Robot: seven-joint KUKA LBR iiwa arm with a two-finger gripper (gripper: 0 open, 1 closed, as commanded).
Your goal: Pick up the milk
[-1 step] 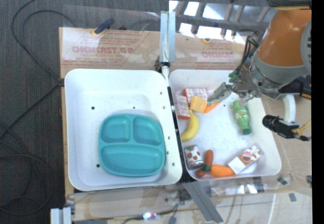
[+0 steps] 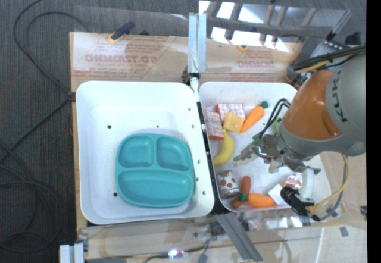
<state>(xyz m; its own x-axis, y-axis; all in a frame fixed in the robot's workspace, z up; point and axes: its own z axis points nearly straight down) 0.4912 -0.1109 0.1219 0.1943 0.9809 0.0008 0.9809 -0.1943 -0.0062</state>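
Note:
A small white carton with brown spots [image 2: 227, 183], which looks like the milk, stands near the front left of the right bin [image 2: 208, 90]. The arm reaches in from the right, and its gripper [image 2: 257, 152] hangs over the middle of that bin, up and to the right of the carton and apart from it. Nothing shows between its metal parts. Another small white and pink pack [image 2: 292, 181] lies right of the gripper, partly hidden under the wrist.
A banana [image 2: 225, 149], a cheese wedge [image 2: 234, 122], two red-and-white boxes [image 2: 213, 125], a carrot [image 2: 252, 119] and a second carrot [image 2: 261, 200] crowd the right bin. The left bin [image 2: 95, 107] holds a teal divided plate [image 2: 156, 169].

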